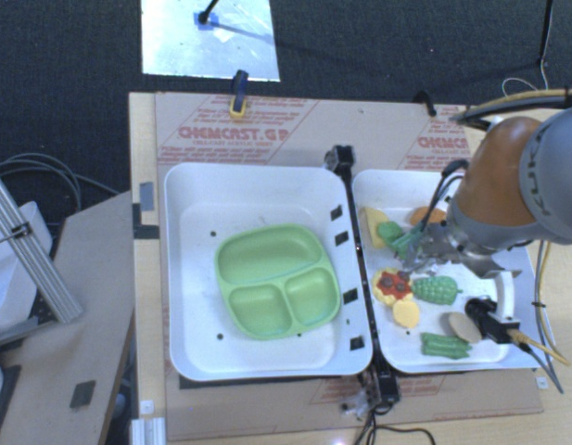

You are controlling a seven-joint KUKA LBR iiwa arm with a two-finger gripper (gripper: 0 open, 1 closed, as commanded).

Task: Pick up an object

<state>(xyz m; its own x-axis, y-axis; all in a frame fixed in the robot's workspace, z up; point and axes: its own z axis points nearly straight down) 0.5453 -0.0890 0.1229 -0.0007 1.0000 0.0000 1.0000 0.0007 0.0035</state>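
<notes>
The gripper (417,253) hangs low in the right bin (517,355) over the green leafy toy (393,235), whose long axis runs from ten o'clock to four o'clock; I cannot tell how the jaws stand. Around it in that bin lie a yellow wedge (373,219) at eleven o'clock, a red-and-yellow toy (392,286), a bumpy green toy (437,291), a yellow piece (406,314), a tan piece (461,325) and a green pod (444,345) lying three-to-nine at five o'clock. The left bin (193,248) holds a green three-compartment plate (276,279)
</notes>
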